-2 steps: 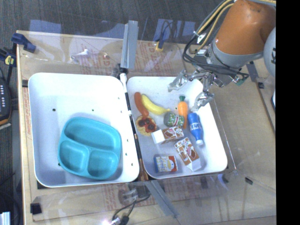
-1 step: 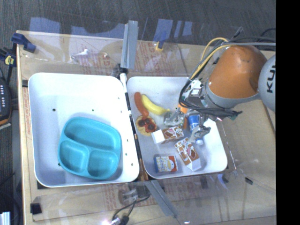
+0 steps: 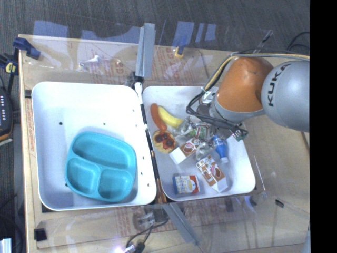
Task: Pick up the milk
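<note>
Over the right bin (image 3: pixel 247 165), end effector (image 3: pixel 196 132) hangs above small carton (image 3: pixel 185 150).

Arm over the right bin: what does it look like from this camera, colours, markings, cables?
The arm is a rounded grey body with black KUKA lettering on its side. Above the wrist sits a glossy orange dome-shaped band. Black cables loop out below the orange part, and a pale cable arcs over its top. The gripper underneath looks like dark metal with wires around it.

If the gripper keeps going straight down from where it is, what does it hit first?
Probably the small carton right under the gripper, in the right bin. The milk carton lies lower right, off that line. Depth is hard to judge from this slant.
</note>
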Tool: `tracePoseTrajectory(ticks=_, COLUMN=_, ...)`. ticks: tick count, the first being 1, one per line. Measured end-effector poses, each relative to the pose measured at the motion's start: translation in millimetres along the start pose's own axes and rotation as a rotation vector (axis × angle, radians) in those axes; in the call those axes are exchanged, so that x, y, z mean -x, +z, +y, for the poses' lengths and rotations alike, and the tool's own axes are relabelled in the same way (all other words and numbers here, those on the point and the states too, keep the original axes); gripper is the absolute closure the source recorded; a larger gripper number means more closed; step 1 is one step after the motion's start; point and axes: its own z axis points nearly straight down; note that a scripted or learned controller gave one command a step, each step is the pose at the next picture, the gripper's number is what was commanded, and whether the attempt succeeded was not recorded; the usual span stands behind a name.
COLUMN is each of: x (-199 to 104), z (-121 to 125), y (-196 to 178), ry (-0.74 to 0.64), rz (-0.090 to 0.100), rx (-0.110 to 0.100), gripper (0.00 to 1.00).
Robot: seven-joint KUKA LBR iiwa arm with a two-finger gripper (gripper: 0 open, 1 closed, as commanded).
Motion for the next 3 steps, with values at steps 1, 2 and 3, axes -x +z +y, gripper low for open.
tracePoseTrajectory(ticks=1, x=8, z=17, y=0, ry=0.53, rz=0.003, rx=0.001, gripper=0.0)
tracePoseTrajectory(ticks=2, x=12, z=18, y=-12, ry=0.519, rz=-0.002, rx=0.0, gripper=1.0)
tracePoseTrajectory(ticks=3, x=111, z=107, y=-176, ry=0.379, rz=-0.003, rx=-0.003, gripper=1.0)
